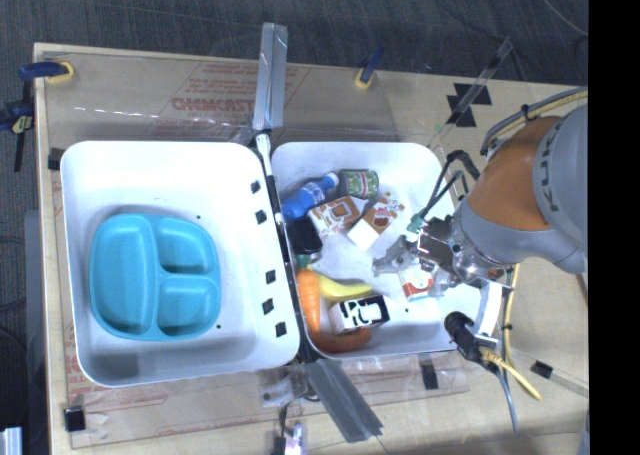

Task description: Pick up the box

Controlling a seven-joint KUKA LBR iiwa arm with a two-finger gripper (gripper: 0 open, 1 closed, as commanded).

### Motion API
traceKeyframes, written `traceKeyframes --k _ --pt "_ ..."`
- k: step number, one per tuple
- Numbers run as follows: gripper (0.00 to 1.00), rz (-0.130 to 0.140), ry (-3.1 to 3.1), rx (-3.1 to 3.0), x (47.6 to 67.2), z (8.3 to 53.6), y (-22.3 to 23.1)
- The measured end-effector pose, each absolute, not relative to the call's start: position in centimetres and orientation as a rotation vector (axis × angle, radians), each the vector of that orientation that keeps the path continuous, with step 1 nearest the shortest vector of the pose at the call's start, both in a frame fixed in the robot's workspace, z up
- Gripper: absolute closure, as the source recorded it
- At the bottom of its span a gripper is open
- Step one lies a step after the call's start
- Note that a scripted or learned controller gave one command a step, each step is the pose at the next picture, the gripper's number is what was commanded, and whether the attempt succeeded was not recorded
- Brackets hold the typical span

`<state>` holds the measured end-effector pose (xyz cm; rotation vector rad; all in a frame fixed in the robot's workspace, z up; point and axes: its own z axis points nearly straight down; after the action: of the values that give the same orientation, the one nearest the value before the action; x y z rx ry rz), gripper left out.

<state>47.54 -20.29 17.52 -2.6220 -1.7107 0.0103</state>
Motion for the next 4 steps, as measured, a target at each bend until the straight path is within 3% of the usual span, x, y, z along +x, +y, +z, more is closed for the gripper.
traceKeyframes --k 1,2,3,4 --pt "0.00 0.007 -1.668 -2.655 49.1 8.9 -19.8" --pt "0.00 0.003 -1.559 -2.725 47.7 9.0 -17.0" --pt "0.00 0.007 -1.563 -2.717 47.6 13.5 -16.4" --pt "0.00 -0.005 -1.620 -2.718 47.9 9.8 -12.1"
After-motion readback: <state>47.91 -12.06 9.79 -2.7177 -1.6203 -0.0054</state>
